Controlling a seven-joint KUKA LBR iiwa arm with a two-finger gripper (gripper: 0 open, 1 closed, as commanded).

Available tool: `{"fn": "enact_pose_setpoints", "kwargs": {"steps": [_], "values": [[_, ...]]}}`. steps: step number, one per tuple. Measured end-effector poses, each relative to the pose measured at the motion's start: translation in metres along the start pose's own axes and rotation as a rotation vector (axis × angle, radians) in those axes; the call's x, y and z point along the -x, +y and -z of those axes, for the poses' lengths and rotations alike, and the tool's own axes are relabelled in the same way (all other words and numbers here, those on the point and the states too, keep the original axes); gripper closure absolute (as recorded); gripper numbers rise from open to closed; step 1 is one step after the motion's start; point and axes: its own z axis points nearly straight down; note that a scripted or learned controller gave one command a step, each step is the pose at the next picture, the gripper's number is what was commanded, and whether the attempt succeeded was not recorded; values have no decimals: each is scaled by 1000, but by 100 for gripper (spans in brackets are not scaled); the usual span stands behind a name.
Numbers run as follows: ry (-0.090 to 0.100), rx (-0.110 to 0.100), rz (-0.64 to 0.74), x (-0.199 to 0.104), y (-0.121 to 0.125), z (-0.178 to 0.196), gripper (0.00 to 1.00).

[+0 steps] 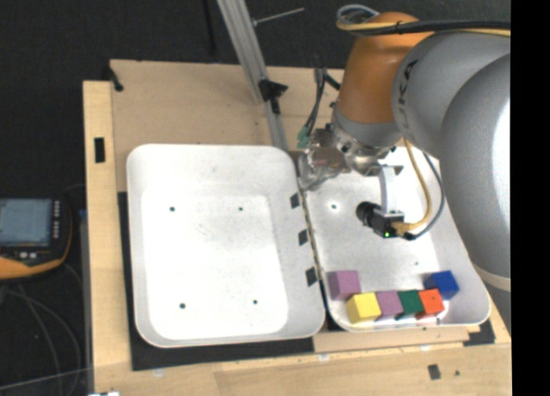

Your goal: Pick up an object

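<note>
Risk starts at the end effector [320,162], which sits low at the far-left corner of the right bin [378,257], close to the rim it shares with the left bin [206,240]; whether it is open or closed I cannot tell. It carries no block that I can see. The blocks lie well apart from it, clustered along the near edge: purple [345,283], yellow [363,307], a second purple [388,302], green [410,301], orange [430,301] and blue [443,283]. A descent here would likely close on bare floor or strike the rim. The row is tightly packed and hugs the wall, so a grasp could jam or slip. Bulky arm [455,119] over the counter [172,102] hides much of that bin.
</note>
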Motion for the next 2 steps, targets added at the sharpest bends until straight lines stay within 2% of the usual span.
{"fn": "enact_pose_setpoints", "kwargs": {"steps": [1, 2], "values": [[0, 14, -2, -27, -11, 85, 100], [-1, 3, -2, -80, -35, 71, 100]]}}
